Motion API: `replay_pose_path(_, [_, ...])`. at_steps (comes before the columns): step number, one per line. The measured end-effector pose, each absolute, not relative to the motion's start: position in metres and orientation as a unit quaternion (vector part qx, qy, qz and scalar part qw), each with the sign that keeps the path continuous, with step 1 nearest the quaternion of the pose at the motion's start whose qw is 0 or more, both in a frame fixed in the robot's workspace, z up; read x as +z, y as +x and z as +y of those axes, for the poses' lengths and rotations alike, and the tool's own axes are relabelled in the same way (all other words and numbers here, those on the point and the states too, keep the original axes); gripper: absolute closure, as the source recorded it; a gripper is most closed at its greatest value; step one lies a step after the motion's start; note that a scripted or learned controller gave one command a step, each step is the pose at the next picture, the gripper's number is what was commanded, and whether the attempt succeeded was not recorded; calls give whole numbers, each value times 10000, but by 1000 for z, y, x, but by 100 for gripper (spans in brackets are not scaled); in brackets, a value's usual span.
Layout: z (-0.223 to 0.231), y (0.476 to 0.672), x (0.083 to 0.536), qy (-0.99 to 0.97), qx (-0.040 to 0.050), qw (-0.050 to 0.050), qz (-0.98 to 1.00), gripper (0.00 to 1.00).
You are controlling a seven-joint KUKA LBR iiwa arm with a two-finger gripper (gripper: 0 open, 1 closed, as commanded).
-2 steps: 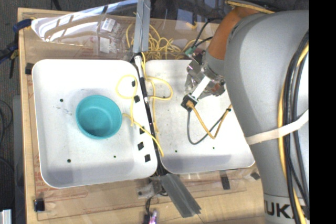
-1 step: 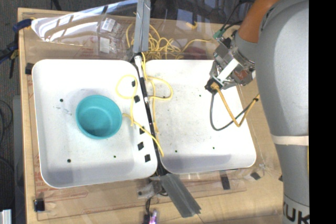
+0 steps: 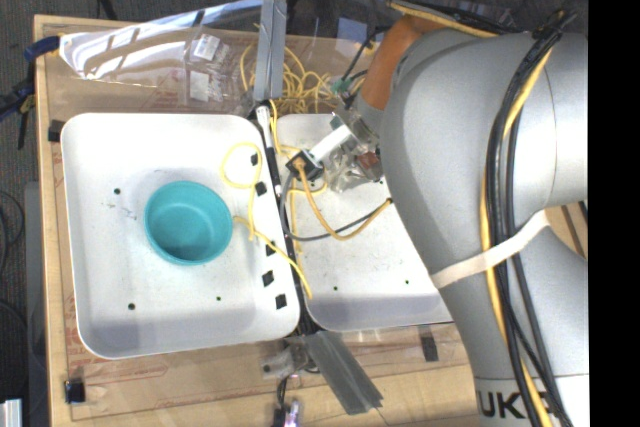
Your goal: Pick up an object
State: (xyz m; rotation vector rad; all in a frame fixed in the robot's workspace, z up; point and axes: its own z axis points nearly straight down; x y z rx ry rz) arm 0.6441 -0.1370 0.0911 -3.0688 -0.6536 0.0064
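In the left shallow white plastic bin we record one round teal plastic bowl, upright, with a smooth rim and a shaded hollow, lying on the floor slightly left of centre. A thin yellow cable loops over the divider between the bins. In the right shallow white bin we log the two-finger gripper, low near the far-left corner; we cannot tell its opening. The grey arm enters from the right.

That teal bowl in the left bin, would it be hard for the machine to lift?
The teal bowl looks like light, stiff plastic, so probably easy to lift. Its smooth, round rim may slip from a pinch. Sitting upright on the left bin floor, it would likely slide, not tip, if nudged.
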Motion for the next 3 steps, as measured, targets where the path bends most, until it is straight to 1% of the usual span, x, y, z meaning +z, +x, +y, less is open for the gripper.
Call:
replay_pose_path(1, [-177,620,144,-9757,12,19,-2191,0])
replay_pose_path(2, [-210,602,198,-9750,15,21,-2221,0])
replay_pose_path(3, [-96,602,181,-9944,37,29,-1052,0])
